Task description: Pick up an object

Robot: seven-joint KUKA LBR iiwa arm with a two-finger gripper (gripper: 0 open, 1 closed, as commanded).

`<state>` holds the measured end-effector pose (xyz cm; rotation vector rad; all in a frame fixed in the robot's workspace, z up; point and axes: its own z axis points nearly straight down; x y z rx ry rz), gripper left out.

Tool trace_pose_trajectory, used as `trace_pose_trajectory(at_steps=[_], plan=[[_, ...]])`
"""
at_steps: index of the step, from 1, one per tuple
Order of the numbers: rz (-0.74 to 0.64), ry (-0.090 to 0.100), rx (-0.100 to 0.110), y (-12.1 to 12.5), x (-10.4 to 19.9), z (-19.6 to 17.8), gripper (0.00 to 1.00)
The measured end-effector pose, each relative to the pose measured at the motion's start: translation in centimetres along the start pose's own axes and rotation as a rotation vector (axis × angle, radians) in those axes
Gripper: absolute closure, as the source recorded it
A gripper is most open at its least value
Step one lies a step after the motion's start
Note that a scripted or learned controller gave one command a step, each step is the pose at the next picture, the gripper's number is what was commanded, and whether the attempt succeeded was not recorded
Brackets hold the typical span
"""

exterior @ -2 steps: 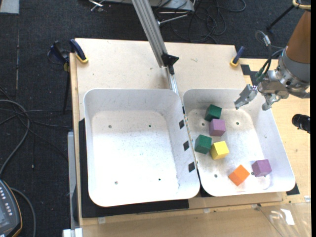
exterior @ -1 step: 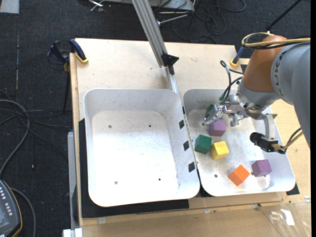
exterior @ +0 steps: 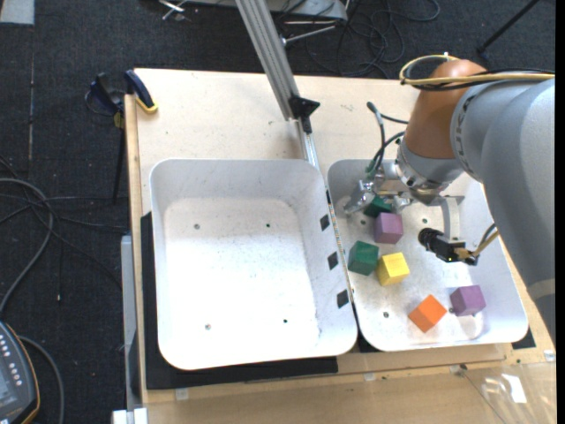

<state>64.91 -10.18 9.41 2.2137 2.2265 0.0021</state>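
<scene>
My gripper (exterior: 375,200) is low in the right bin (exterior: 503,325), near its back left part, with the grey arm reaching in from the right. A dark green block (exterior: 379,208) lies right at the gripper's tip, partly hidden by it. Just in front of that sits a purple block (exterior: 387,228). A green block (exterior: 363,258) and a yellow block (exterior: 393,268) lie side by side near the bin's middle. An orange block (exterior: 428,313) and a second purple block (exterior: 467,300) rest near the front edge.
The left bin (exterior: 177,193) stands beside the right one, their rims meeting in the middle. A slanted metal rail (exterior: 269,51) runs from the back down to the divide. Cables (exterior: 441,241) hang off the wrist over the right bin.
</scene>
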Motion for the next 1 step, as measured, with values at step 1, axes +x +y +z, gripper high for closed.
trace_pose_trajectory(at_steps=[1], plan=[[0.002, -0.001, -0.001, -0.06, -0.15, -1.16, 1.00]])
